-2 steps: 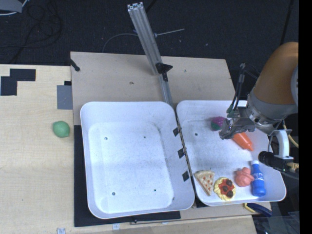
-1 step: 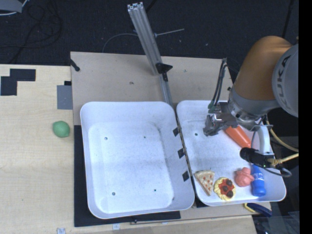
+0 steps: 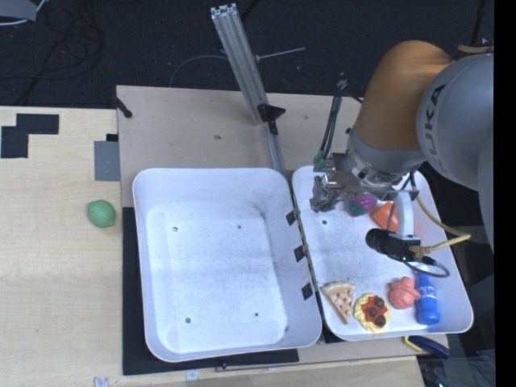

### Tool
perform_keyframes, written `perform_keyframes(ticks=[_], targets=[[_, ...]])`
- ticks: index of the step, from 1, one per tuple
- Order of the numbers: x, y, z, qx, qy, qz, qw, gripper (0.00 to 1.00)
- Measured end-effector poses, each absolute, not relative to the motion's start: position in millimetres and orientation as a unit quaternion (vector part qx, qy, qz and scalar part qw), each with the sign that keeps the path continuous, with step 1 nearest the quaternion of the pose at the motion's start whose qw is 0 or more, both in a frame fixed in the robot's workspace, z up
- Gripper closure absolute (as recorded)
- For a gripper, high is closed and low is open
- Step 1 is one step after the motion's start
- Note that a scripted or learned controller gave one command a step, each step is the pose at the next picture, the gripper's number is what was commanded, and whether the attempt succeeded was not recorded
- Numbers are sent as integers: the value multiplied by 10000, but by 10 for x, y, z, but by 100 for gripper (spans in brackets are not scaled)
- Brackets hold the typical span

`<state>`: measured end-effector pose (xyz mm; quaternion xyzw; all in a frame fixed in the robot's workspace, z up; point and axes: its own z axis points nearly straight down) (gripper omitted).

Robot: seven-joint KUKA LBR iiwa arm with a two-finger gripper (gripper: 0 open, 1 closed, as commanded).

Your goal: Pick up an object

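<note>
The gripper [image 3: 322, 193], a cluster of dull grey metal under the arm's glossy orange band, hangs over the far left corner of the right bin [image 3: 348, 252]. From here I cannot tell whether it is apart or together. Just to its right, partly tucked under the wrist, lie a small purple piece [image 3: 360, 204] and an orange piece [image 3: 384, 214], both smooth like plastic; their shapes are hard to make out.

The other toys sit along the near edge of that bin. There is a wedge-shaped toy pizza slice [image 3: 339, 299] with red dots, and touching it a round red-and-yellow disc [image 3: 372, 311]. Further right are a lumpy pink piece [image 3: 402, 292] and a blue bottle shape [image 3: 427, 306] lying against it.

Both bins are shallow white plastic with rounded corners and a faintly speckled floor. The left bin [image 3: 218, 256] butts against the right one, with small black clips [image 3: 300, 252] along the seam. A ribbed aluminium rail [image 3: 242, 55] slants down to that seam from the far side. On the pale wooden bench [image 3: 48, 272], well left of the bins, rests a green ball [image 3: 101, 214].
</note>
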<state>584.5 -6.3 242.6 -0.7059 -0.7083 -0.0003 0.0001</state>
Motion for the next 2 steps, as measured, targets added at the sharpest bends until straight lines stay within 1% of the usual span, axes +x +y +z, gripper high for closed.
perform_keyframes(ticks=[1, 2], targets=[[6006, 319, 2383, -7065, -7078, 3, 1, 100], [6233, 868, 2361, -7059, -7083, 0, 5, 100]])
